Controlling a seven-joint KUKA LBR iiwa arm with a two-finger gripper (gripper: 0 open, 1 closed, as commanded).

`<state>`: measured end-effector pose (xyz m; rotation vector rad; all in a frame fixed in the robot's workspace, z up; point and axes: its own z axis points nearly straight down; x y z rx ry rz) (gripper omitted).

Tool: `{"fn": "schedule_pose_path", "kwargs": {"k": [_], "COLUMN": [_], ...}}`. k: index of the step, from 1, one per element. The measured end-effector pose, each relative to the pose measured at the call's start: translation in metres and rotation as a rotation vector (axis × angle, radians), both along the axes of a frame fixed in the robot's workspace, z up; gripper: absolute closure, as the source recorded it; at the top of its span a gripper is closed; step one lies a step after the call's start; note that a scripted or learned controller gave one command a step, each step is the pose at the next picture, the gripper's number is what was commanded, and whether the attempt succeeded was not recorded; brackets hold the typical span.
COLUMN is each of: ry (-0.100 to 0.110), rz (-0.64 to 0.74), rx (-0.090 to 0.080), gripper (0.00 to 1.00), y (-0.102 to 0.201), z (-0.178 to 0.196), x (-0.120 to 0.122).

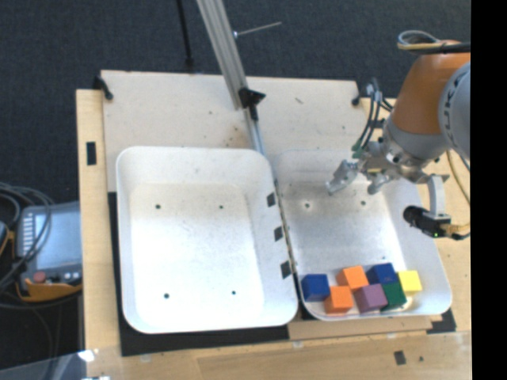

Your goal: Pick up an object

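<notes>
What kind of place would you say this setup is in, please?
Probably a robotics lab test bench: a KUKA arm over two white bins, coloured blocks heaped in the right one, and cabling beside the bench.

metal rail [223, 42], grey box [49, 240], cables [12, 204]

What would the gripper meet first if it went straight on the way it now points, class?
The gripper points down over the far part of the right bin, so it would likely meet that bin's bare floor first. The coloured blocks lie nearer the camera. Depth is uncertain.
</notes>
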<state>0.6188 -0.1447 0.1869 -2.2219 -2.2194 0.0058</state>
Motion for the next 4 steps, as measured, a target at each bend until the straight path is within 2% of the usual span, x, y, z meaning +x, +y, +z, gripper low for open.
{"fn": "schedule_pose_path", "kwargs": {"k": [1,2,3,4], "ry": [0.001,-0.004,-0.009,-0.012], "rz": [-0.002,-0.004,-0.010,-0.002], "rx": [0.000,-0.001,0.000,0.000], "gripper": [0.00,0.00,1.00,1.00], "y": [0.001,0.000,-0.001,-0.001], "z": [-0.063,-0.091,-0.078,-0.013], "x": [-0.004,-0.003,-0.002,-0.001]}}
